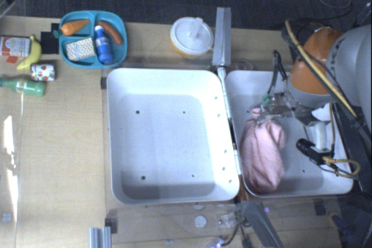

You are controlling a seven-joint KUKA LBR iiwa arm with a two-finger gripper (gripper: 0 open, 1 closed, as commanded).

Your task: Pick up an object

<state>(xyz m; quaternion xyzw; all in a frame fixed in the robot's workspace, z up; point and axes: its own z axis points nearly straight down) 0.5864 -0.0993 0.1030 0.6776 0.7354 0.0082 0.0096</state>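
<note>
Here the claw (263,111) sits at the top end of the pink cloth (263,151) in the right bin (340,183) — apparently pinching it — with its length trailing toward the counter's near edge.

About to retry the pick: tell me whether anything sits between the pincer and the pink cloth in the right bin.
Nothing visible does. The pincer is right at the top end of the pink cloth in the right bin.
</note>
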